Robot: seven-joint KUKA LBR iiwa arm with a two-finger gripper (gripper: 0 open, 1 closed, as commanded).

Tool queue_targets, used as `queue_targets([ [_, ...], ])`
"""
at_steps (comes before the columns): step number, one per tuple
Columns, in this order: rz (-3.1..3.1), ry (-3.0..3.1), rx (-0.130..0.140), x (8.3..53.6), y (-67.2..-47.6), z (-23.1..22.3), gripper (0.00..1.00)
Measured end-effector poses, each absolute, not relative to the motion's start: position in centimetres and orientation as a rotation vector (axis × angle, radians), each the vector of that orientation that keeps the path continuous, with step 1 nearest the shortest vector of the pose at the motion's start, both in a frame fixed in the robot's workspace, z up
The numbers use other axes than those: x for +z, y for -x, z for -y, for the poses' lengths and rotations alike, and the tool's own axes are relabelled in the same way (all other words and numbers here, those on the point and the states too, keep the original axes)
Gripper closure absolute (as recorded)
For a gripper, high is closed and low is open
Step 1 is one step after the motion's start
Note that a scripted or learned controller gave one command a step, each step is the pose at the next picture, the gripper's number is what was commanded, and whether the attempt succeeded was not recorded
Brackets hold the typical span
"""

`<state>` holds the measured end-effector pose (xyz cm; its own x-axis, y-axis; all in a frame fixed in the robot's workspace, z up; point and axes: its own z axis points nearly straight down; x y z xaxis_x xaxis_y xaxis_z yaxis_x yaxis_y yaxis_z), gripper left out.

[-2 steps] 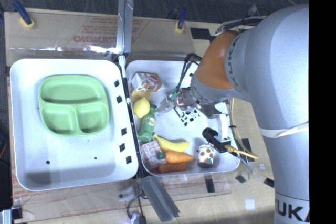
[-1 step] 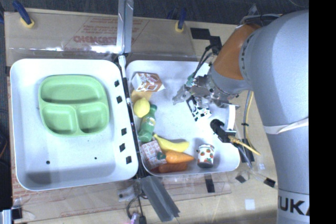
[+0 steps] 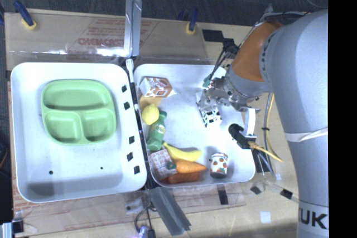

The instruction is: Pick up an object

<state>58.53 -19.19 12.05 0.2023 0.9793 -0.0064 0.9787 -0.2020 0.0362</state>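
So the gripper [image 3: 211, 104] is down in the right bin [image 3: 184, 72], over toward its far right side, hanging off the grey arm [image 3: 295, 75] with the orange band [image 3: 251, 56]. It's sitting right on top of a little black-and-white cow-patterned toy [image 3: 211, 117], touching it or as good as, but I honestly can't tell how the gripper is set around it, too much clutter and shadow there. The toy is small and blocky, white with black blotches, lying on the bin floor with bare white around it.

Count for the right bin, going outward from there: one white cup with red and green spots [image 3: 218, 165] near the right front corner, one orange carrot [image 3: 188, 166] just left of it, one yellow banana [image 3: 183, 151] lying on the carrot's far side, touching it, one small snack packet [image 3: 161, 161] tucked at the banana's left end. Up along the left wall there's one green bottle [image 3: 157, 130], one yellow lemon [image 3: 150, 115] sitting against the bottle's far end, and one orange-and-white snack bag [image 3: 155, 87] in the far left corner. That's eight things in that bin counting the cow toy.

The left bin [image 3: 28, 120] holds just one item, a light green divided tray [image 3: 78, 110] with three compartments, one long one on the far side and two smaller ones nearer.

Two bins total, side by side on the table [image 3: 67, 30], with two blue clamps [image 3: 24, 14] on the table's far edge.
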Motion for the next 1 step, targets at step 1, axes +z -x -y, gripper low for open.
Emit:
queue_targets([
  [1,-1.372,-2.797,0.041,10.90,-59.10,18.06,1.00],
])
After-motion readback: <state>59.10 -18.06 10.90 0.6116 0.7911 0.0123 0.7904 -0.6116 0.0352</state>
